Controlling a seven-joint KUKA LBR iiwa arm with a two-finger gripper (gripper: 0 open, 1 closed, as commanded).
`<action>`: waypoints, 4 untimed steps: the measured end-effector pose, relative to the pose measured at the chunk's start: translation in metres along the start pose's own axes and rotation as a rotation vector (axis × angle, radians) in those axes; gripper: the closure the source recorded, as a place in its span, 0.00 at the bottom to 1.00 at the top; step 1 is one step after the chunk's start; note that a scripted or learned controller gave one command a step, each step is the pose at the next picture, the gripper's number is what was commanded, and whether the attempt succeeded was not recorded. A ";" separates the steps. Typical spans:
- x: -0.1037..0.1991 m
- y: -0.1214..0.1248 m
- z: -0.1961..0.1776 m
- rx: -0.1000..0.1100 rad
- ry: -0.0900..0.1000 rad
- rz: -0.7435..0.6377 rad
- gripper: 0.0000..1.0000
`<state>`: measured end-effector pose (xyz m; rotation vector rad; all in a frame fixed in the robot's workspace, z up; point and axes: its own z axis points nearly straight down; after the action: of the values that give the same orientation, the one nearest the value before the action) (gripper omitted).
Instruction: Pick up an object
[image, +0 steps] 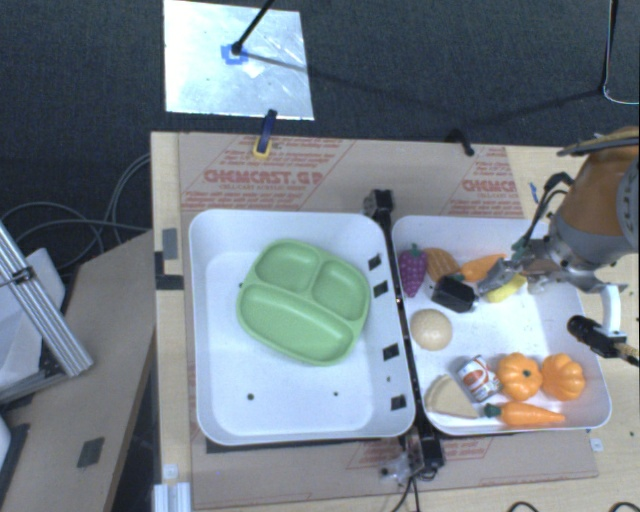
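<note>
Two white bins on surface (300, 165). Left bin (215, 330) has green divided plate (304, 300). Right bin (560, 320) has grapes (412, 270), black block (453, 294), beige ball (432, 329), can (477, 377), two pumpkins (541, 375), carrot (527, 413). Tool (500, 280) low over yellow item (508, 289), touching; open or closed — cannot tell.
</note>
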<state>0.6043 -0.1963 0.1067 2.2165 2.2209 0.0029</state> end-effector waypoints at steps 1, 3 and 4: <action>0.000 0.001 -0.009 -0.003 -0.001 -0.002 1.00; 0.004 0.000 -0.115 -0.004 -0.001 -0.004 1.00; 0.004 0.001 -0.118 0.001 0.001 -0.004 1.00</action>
<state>0.6051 -0.1920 0.2247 2.2132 2.2259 0.0025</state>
